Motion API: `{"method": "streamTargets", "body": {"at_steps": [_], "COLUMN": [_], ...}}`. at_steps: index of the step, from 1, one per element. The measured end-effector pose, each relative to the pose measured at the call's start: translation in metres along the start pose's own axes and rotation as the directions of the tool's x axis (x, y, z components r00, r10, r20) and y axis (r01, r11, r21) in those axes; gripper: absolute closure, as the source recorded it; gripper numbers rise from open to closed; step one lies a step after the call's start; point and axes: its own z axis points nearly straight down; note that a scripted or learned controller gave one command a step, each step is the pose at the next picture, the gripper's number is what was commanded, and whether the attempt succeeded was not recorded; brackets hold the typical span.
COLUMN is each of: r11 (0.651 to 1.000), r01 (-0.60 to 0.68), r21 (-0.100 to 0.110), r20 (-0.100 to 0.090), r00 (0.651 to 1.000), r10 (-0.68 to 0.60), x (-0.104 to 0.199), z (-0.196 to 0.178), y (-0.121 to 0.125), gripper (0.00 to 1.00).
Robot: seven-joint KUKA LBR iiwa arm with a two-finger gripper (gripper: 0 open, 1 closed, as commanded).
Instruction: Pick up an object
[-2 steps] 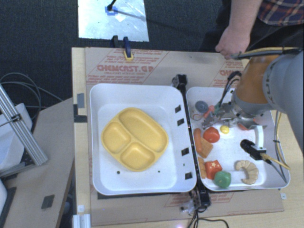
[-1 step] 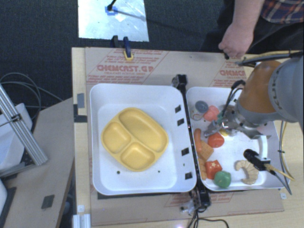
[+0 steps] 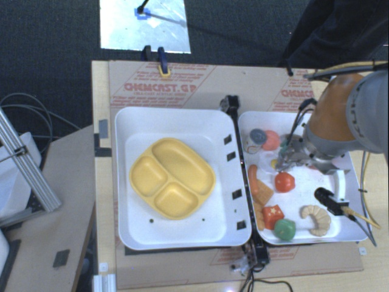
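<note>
Here, a glossy round red tomato [image 3: 284,182] lies beside the end effector [image 3: 287,160].

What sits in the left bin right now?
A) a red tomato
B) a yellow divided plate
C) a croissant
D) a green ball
B: the yellow divided plate, with three compartments, lies in the left bin, while the croissant, the red tomato and the green ball all lie in the right bin.
</note>
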Motion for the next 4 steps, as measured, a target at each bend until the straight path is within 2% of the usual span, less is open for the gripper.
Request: {"method": "streamTargets", "body": {"at_steps": [1, 2, 3, 4], "r11": [1.000, 1.000, 1.000, 1.000], "r01": [0.000, -0.002, 0.001, 0.011], "r21": [0.001, 0.013, 0.007, -0.010], "r20": [0.000, -0.005, -0.005, -0.006], "r00": [1.000, 1.000, 1.000, 1.000], "r10": [0.000, 0.002, -0.001, -0.012], "x": [0.000, -0.004, -0.004, 0.056], "z": [0.001, 0.014, 0.003, -0.148], "y": [0.000, -0.039, -0.036, 0.005], "gripper": [0.00, 0.00, 1.00, 1.00]}}
